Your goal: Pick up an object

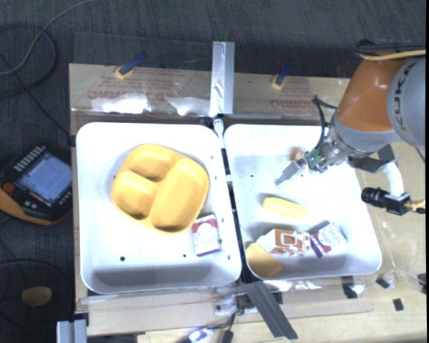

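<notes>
Reading across from the left, we pass a handheld controller [39, 184] with a lit screen lying on the dark floor beside the bench [93, 77], its screen too small for us to read. In the left bin [93, 263] we see a large yellow lumpy cushion-like thing [159, 186] and, just beside its lower right edge, a small carton [206, 235] with a dark red and white label whose print we cannot make out. The right bin [357, 191] holds a pale yellow banana-shaped piece [284, 207] near its middle, and along its near wall a tan rounded thing [263, 260], an orange and white carton [289, 241] and a second small dark red carton [327, 237] touching one another; none of their writing is legible to us. The end effector [292, 171] hangs over the upper middle of the right bin, above and apart from the banana-shaped piece, and nothing sits between its fingers; whether they are spread or closed we cannot tell. On the grey arm [407, 106] at the right edge we read the letters "KUK". We judge the pick has not yet been made and we are at the approach. The next move, as we see it, calls for choosing one target, most likely the banana-shaped piece since it lies alone, then lining up over it and coming straight down
</notes>
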You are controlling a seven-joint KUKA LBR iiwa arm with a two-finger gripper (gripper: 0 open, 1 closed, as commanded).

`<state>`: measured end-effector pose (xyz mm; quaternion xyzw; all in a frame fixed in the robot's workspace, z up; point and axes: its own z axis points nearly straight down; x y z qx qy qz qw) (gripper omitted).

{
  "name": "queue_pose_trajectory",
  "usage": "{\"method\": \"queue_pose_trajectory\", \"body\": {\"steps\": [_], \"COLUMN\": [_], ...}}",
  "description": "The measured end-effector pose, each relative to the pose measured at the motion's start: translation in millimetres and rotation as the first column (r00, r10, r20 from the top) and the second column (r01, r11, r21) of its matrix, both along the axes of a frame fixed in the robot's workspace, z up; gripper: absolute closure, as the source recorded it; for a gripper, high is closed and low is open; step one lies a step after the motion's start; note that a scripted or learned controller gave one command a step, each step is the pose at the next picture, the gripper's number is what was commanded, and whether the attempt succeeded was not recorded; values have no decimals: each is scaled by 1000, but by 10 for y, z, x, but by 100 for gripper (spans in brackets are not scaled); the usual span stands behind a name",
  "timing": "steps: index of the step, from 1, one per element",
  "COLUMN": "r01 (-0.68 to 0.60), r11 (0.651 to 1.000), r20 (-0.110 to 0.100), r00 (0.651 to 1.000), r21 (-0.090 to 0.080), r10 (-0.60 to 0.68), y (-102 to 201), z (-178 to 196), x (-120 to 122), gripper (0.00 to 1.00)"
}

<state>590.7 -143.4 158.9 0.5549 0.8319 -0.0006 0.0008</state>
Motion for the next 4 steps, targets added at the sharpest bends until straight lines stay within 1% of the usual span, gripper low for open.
{"method": "queue_pose_trajectory", "body": {"steps": [1,2,3,4], "r01": [181,180,259,306], "r11": [983,984,966,952], "r20": [-13,-13,0,-3], "r00": [983,984,966,952], "r21": [0,-7,1,1], "r10": [-181,-180,-259,-306], "y": [-293,-307,488,656], "z": [-632,-548,518,449], "x": [715,710,533,141], "gripper": [0,100,100,100]}}
